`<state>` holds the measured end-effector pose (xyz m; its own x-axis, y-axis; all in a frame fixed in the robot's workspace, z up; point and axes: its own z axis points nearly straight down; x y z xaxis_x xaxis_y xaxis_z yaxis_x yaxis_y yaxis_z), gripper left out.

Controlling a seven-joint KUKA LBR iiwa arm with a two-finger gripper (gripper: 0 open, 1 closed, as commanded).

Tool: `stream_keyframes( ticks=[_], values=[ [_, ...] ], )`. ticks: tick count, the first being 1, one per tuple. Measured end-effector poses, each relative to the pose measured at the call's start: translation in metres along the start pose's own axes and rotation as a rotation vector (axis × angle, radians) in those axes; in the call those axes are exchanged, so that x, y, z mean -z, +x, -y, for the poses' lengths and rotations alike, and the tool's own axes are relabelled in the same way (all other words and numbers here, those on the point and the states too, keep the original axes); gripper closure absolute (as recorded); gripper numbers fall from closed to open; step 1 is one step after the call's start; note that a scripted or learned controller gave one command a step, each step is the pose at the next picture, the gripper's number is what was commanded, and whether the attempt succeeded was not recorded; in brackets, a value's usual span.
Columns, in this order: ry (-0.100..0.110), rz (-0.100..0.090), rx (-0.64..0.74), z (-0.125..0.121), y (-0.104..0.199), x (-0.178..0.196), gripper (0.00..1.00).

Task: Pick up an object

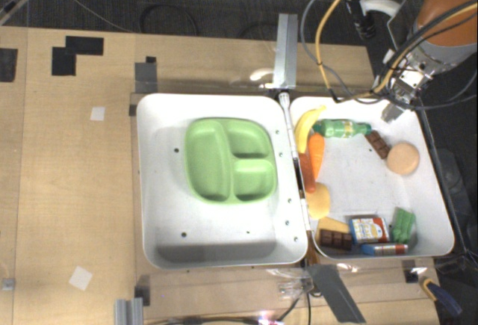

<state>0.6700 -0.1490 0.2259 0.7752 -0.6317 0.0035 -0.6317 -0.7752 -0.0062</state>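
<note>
Your gripper (393, 108) hangs at the top edge of the right bin (437, 189), and you cannot tell from here how it is set or whether it has anything. The nearest target is the green bottle (341, 128), lying on its side just left of the gripper, touching the banana (303, 129). Come down over the bottle's middle, across its narrow width, clear of the carrot (315, 155) just below it.

No legible text, even on the small printed box (368, 228).
</note>
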Motion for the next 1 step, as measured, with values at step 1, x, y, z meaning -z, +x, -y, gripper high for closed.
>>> stream_keyframes(
  ticks=[1],
  values=[
    [0.001,0.001,-0.061,-0.0016,0.0014,-0.004,1.0]
  ],
)
